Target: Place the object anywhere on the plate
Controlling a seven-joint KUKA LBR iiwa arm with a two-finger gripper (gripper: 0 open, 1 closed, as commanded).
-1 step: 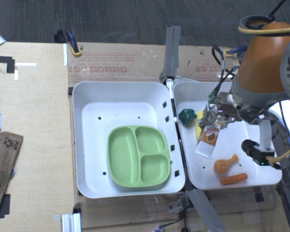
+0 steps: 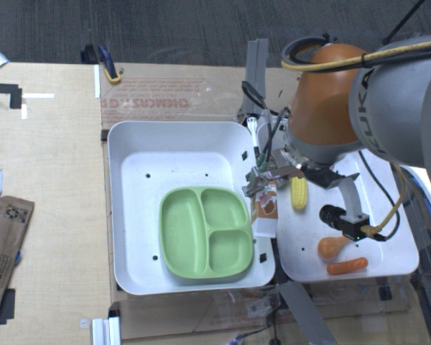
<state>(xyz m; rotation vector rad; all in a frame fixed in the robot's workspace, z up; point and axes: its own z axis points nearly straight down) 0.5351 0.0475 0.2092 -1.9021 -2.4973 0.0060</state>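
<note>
Pick-up step under way. Gripper [image 2: 261, 180] at frame centre, above the seam of the 2 bins; finger state indiscernible. Corn [image 2: 299, 192] lying just right. Next: secure grasp, carry left onto green plate [image 2: 205, 232].

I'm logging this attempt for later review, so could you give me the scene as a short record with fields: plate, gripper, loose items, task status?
plate: green divided plate in the left bin, nothing on it
gripper: gripper over the seam between the bins, by a small orange-and-white packet; a hold can't be confirmed
loose items: corn cob, orange carrot-like piece and orange-red piece in the right bin
task status: not yet done
</note>
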